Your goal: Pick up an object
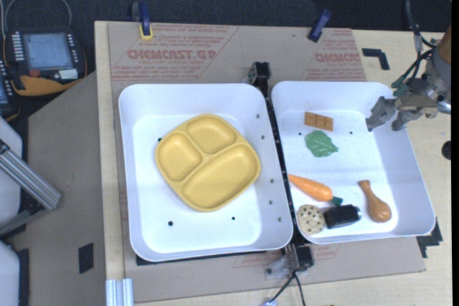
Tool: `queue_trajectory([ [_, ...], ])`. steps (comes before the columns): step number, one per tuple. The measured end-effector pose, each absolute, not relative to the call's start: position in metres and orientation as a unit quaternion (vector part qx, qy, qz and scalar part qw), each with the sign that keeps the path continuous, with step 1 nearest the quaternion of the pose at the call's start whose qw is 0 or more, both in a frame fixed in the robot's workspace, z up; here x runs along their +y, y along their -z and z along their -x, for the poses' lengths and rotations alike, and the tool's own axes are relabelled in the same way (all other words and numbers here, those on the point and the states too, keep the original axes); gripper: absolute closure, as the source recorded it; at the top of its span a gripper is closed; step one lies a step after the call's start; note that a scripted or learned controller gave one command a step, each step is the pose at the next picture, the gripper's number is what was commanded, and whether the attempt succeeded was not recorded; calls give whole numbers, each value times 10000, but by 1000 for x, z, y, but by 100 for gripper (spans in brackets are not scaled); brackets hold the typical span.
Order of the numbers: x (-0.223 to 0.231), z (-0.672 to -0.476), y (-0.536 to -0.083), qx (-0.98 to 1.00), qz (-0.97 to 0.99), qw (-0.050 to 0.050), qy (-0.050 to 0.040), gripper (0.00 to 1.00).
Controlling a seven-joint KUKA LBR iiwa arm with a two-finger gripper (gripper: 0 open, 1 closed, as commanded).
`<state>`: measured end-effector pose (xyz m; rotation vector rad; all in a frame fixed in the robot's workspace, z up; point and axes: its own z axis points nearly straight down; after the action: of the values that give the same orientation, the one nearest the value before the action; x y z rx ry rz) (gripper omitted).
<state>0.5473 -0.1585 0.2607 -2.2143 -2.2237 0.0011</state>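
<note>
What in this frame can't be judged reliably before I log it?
- Pincer, camera view: small and seen from above at the right bin's far edge; its state is unreadable.
- Arm: cut off by the right edge, so its pose is unknown.
- Black object: too dark and small to identify.
- Cookie: partly over the bin rim; whether it rests flat is unclear.
- Yellow plate: the compartments' depth cannot be made out.

Gripper (385,118): grey metal, two short angular fingers (376,118) on a blocky grey body. Wrist section above it pale grey, rounded. Thin dark cables loop along the wrist.
</note>
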Motion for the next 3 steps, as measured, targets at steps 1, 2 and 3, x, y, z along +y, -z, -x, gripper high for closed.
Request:
queue_trajectory([
  [1, -111, -541, -263, -7077, 7065, 12, -1, 100],
  [2, -57, -532, -249, -7084, 7058, 17, -6, 100],
  [3, -4, -535, -253, -7093, 7049, 3, 9, 100],
])
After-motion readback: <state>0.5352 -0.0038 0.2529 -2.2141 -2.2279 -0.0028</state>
